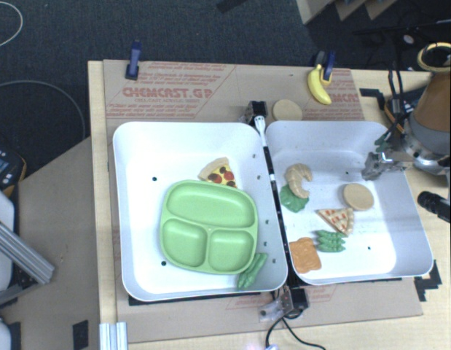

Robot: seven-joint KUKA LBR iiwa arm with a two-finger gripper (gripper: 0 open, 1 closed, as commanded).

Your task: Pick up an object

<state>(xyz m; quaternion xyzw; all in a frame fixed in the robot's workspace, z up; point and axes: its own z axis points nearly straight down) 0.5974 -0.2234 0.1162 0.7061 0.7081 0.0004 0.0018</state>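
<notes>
Below, dark carpet (138, 13) (beige bench (174, 86)).

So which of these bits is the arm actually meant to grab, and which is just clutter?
Could be picked, lying in the bins:
tan croissant
round beige cookie
pizza slice in the right bin
orange toast slice
green divided plate

Just lying about, on the bench outside the bins:
yellow banana
round tan disc
</notes>
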